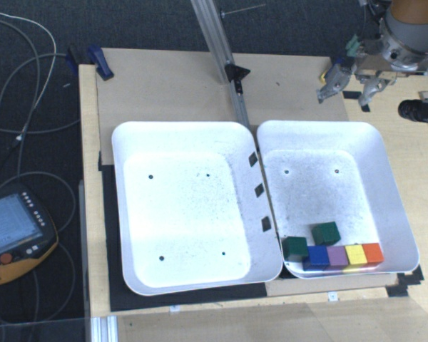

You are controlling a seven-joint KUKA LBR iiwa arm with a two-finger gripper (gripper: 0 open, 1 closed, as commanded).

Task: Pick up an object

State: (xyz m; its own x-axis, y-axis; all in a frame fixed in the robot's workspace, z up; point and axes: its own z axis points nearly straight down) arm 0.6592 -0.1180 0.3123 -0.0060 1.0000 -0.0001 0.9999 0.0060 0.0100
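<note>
Several small blocks lie along the near edge of the right bin [385,162]: a dark green block [295,247], a second green block [326,232], a blue block [317,256], a purple block [337,256], a yellow block [355,254] and an orange block [372,251]. My gripper [348,91] hangs high at the top right, beyond the far rim of the right bin and well away from the blocks. Its two fingers [330,84] stand apart with nothing between them.
The left bin [128,141] sits beside the right one, joined by black clips [259,189]. A slanted metal rail [217,41] runs down to the bins' far junction. A teach pendant [14,230] and cables lie on the floor at left.
</note>
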